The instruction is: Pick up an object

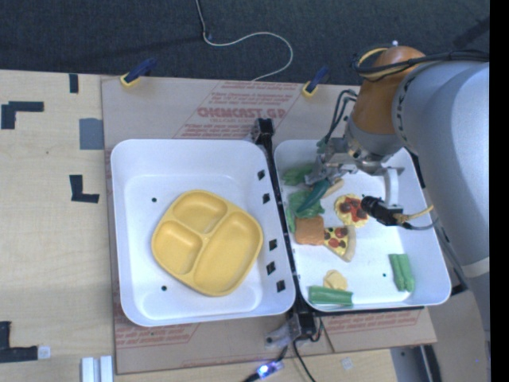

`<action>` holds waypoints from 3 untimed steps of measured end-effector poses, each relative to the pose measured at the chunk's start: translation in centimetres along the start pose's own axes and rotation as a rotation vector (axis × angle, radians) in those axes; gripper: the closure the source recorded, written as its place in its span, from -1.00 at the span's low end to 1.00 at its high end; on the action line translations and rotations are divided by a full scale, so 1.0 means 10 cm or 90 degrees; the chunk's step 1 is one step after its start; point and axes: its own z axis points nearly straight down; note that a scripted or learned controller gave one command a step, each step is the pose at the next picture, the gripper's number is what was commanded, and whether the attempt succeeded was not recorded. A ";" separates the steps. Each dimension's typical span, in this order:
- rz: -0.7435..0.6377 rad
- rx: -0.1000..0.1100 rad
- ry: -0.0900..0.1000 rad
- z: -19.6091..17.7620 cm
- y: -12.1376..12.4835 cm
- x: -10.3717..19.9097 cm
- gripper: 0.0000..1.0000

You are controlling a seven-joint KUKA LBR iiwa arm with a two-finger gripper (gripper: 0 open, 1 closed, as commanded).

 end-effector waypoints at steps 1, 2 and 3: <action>0.002 0.006 0.002 -0.45 0.02 -0.06 1.00; 0.002 0.006 0.002 -1.00 0.05 -0.15 1.00; 0.001 0.007 0.003 -1.25 0.06 -0.14 1.00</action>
